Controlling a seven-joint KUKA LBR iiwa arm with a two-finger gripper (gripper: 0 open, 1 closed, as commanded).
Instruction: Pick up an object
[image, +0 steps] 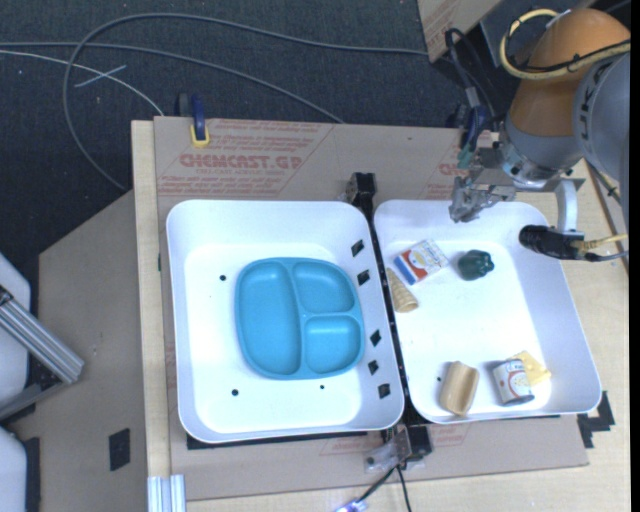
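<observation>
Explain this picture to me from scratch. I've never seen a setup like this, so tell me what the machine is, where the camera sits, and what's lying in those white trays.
One camera looks down from above at a slant. The grey robot arm with an orange band reaches in from the right; its two-finger gripper hovers over the right shallow white bin's far edge, with nothing seen in it. That bin holds a dark green lump, a red, white and blue packet, a tan cone, a tan cylinder and a small yellow-edged packet. The left shallow white bin holds a blue divided plastic plate.
</observation>
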